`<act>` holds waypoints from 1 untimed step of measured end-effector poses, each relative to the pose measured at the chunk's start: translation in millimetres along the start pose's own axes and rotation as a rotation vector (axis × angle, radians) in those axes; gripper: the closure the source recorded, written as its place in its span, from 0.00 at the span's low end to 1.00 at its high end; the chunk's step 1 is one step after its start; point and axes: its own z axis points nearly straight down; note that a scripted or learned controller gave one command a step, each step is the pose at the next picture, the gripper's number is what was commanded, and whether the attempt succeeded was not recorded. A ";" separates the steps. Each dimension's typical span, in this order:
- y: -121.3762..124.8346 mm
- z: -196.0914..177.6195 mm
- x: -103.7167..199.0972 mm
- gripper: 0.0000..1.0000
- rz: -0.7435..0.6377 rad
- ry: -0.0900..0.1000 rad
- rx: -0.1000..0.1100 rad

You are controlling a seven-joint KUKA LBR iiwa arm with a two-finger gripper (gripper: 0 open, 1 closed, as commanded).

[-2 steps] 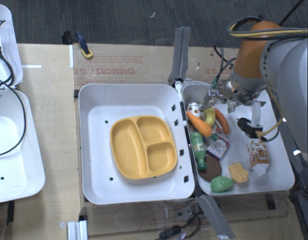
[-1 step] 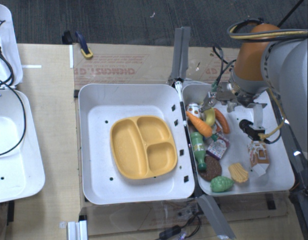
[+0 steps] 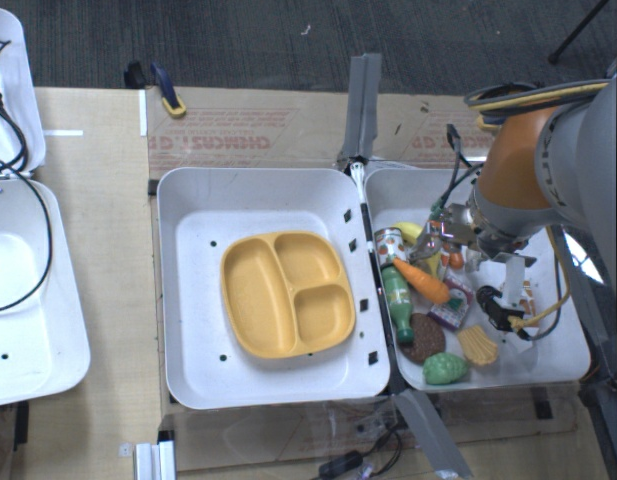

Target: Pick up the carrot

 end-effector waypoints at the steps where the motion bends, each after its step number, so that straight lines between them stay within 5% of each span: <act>1: -0.6 -7.9 -0.5 1.00 0.003 0.000 0.003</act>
